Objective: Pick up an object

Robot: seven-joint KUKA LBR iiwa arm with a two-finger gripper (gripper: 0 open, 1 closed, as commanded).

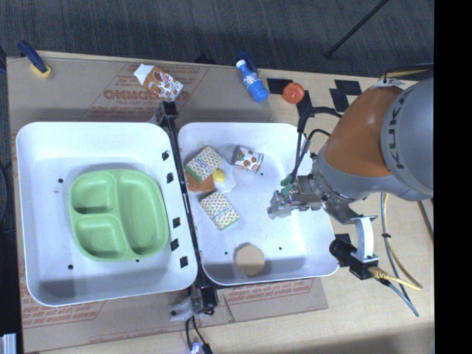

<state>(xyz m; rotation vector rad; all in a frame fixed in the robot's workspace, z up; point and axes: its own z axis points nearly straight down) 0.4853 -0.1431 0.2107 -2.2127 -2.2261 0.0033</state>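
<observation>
My gripper (282, 203) hangs over the right part of the right bin (295, 140), above bare white floor. Its fingers are too small and blurred to read. To its left lie a patterned packet (220, 210), a second patterned packet (204, 164) resting on an orange piece (198, 183) with a small yellow item (219, 175) beside it. A small white carton with red print (248, 158) sits further back. A round tan object (250, 259) lies near the bin's front wall, below and left of the gripper. Nothing is seen between the fingers.
The left bin (44, 142) holds a green divided tray (118, 214). Behind the bins on the cardboard lie a blue bottle (252, 81), an orange ball (293, 92), a small carton (158, 82) and a blue-yellow item (34, 59). The arm's grey and orange body (372, 142) overhangs the right bin's edge.
</observation>
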